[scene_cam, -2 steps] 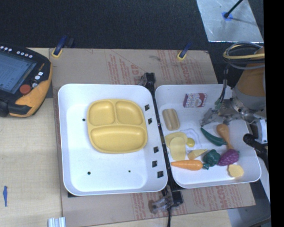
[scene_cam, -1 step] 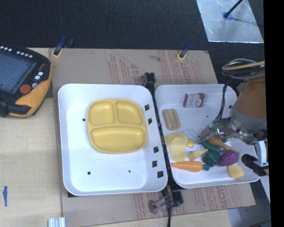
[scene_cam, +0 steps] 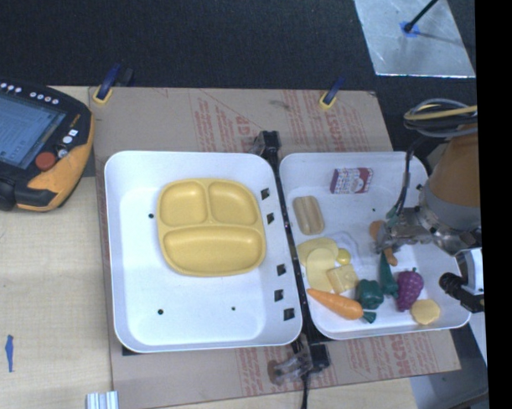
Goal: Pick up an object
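Note:
My gripper [scene_cam: 390, 247] hangs low over the right side of the right bin [scene_cam: 322, 165], with the grey arm and its orange band [scene_cam: 456, 171] coming in from the right. A small orange-brown piece [scene_cam: 376, 230] shows right at the gripper's left side; I cannot tell whether it is held. Just below the gripper lie a dark green toy [scene_cam: 372, 293] and purple grapes [scene_cam: 407, 287]. Further along the bin's front are a carrot [scene_cam: 335, 303] and a yellow round piece [scene_cam: 425, 311]. Pale yellow pieces [scene_cam: 322, 257] lie at the middle left.
A tan bread piece [scene_cam: 308, 214] and a small pink-and-white carton [scene_cam: 351, 181] lie in the right bin's back half. The left bin [scene_cam: 132, 271] holds a yellow divided plate [scene_cam: 211, 226]. A teach pendant [scene_cam: 32, 144] rests at the bench's far left.

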You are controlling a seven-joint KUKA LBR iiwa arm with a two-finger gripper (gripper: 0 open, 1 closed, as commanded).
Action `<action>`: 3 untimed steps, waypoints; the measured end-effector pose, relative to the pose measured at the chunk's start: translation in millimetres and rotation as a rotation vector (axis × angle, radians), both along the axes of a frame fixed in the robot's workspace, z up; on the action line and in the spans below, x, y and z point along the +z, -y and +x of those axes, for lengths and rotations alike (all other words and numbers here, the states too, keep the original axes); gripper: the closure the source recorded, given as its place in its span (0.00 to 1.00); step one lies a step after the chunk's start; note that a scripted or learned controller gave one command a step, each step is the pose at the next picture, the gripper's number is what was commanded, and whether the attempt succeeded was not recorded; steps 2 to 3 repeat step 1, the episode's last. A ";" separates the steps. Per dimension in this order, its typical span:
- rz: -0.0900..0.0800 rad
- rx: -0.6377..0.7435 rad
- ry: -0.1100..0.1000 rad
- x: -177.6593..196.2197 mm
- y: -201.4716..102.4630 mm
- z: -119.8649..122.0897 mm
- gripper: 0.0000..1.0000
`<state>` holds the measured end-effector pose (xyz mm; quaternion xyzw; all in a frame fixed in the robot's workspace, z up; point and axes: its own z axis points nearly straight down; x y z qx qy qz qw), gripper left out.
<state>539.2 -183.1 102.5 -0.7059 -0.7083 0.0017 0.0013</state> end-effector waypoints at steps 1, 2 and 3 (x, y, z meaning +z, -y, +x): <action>0.003 0.011 0.011 95.1 -100.3 9.6 1.00; 0.003 0.011 0.011 95.1 -100.3 9.6 1.00; 0.003 0.011 0.011 95.1 -100.3 9.6 1.00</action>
